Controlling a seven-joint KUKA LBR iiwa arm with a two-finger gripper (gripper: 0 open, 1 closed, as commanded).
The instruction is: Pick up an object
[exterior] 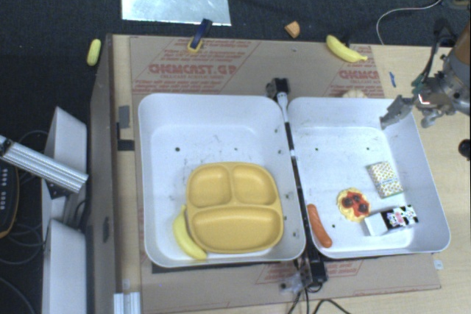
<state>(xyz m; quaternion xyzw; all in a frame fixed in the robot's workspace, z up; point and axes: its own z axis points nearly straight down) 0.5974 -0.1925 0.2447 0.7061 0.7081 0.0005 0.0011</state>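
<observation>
Although the gripper [401, 111] hovers over the right bin [331, 121], whether it is open cannot be told. Near that bin's front edge lies a sausage [319, 225], probably light, smooth and slippery; grasping across its middle seems best.

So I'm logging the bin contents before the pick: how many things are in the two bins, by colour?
Yellow: 3, the divided tray, the banana and the pizza toy
Orange-red: 1, the sausage
Pale patterned: 1, the speckled block
Black and white: 1, the cow-print box
Total: 6
</observation>
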